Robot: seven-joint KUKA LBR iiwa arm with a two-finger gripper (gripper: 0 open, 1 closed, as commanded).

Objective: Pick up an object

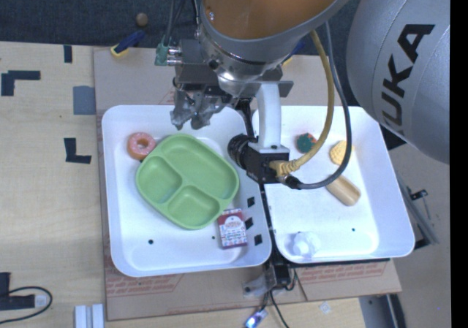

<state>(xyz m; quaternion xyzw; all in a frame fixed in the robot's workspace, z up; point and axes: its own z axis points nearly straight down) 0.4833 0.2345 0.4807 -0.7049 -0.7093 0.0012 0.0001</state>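
Up near the far rim of the left bin [117, 195] hangs the gripper [191, 116], its dark fingers pointing down with a small gap between the tips and nothing caught in that gap, so it reads as open and empty. Just below the fingertips lies the green divided plate [188, 180], tilted cornerwise in the bin; the tips sit over or just beyond its far edge, and whether they touch it cannot be told. Beside the plate, on the side away from the arm, rests a pink doughnut [140, 145], touching or nearly touching the plate's rim. At the plate's near corner stands a small red packet [232, 230], close against the edge. Past the plate toward the arm, in the right bin [387, 231], lie a green-and-orange toy [306, 142], a yellow piece [337, 151] and a tan cylinder [343, 190], with a white crumpled item [303, 244] at the near rim.
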